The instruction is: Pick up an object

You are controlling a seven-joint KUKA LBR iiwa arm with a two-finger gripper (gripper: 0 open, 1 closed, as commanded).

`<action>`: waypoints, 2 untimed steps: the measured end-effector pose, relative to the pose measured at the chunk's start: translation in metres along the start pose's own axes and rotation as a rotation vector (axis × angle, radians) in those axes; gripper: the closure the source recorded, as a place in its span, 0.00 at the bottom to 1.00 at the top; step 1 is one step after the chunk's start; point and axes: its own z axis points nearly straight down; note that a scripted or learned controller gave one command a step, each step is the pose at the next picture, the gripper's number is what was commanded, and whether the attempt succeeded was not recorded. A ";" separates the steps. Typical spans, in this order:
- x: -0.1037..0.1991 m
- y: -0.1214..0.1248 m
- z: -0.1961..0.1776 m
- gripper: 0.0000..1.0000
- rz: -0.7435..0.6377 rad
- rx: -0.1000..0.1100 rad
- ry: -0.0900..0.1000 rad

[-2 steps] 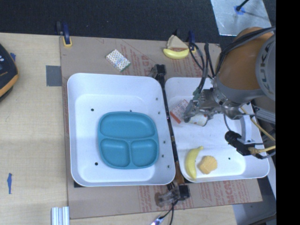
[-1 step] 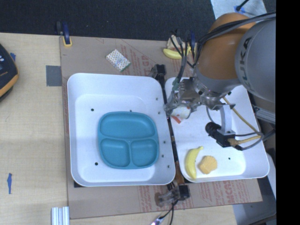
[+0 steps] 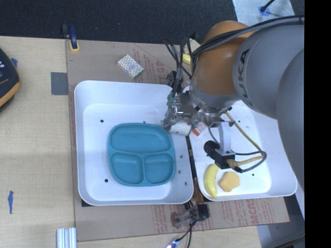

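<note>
Two white bins are seen side by side on the tabletop (image 3: 36, 138). The arm (image 3: 258, 61) enters from the right, and the tool (image 3: 181, 122) is lowered over the seam between the bins, at the left bin's (image 3: 85, 138) upper right corner. Whether the tool is wide or narrow cannot be told — its tip is hidden under the wrist. A blue divided tray (image 3: 140, 154) lies in the left bin, just left of and below the tool. In the right bin (image 3: 276, 182) a yellow banana (image 3: 209, 181) and a yellow block (image 3: 229, 181) lie together near the front edge — below the tool, apart from it.
</note>
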 end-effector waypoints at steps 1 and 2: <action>-0.050 0.013 -0.004 1.00 0.005 -0.003 0.000; -0.026 -0.016 -0.002 1.00 0.002 0.000 0.000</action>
